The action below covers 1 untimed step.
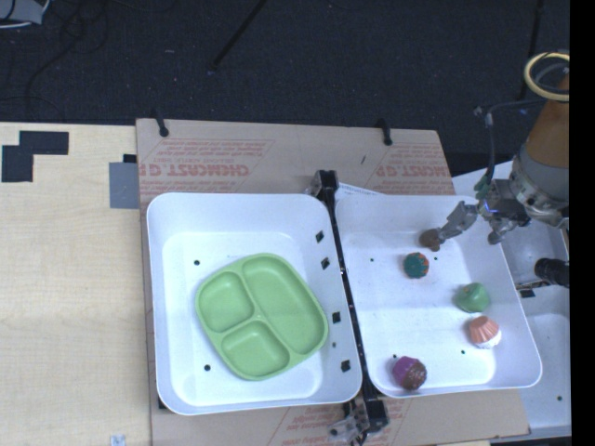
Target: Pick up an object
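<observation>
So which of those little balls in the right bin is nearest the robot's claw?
The teal ball, just below the gripper. The green one, the pink-and-white one and the purple one all lie farther down the right bin.

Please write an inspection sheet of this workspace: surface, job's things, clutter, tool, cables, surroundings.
Surface: two white bins side by side, left bin and right bin, on cardboard.
Job's things: in the right bin, teal ball, green lump, pink cup, purple ball.
Clutter: green tray with three compartments in the left bin.
Tool: tool over the right bin, above the teal ball; nothing seen between its fingers.
Cables: dark cables on the floor behind.
Surroundings: wooden bench at left.
</observation>
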Tool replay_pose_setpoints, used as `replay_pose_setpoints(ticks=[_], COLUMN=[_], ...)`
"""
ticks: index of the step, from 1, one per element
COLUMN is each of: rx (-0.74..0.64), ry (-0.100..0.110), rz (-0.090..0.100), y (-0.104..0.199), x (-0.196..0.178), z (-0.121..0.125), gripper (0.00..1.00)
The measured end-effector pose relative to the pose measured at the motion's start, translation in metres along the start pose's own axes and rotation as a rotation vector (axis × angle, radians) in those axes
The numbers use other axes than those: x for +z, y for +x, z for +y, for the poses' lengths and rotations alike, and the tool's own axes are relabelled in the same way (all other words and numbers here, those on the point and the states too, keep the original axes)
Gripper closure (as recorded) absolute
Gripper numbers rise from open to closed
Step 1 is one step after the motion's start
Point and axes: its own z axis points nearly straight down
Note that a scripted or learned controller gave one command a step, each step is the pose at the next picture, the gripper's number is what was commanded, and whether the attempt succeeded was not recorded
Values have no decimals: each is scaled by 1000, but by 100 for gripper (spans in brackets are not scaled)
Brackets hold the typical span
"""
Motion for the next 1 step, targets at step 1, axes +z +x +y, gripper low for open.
replay_pose_setpoints(ticks=[1], rx=[-2], ry=[-14], rz=[-3], y=[0], x=[-9], z=[3], gripper=[0])
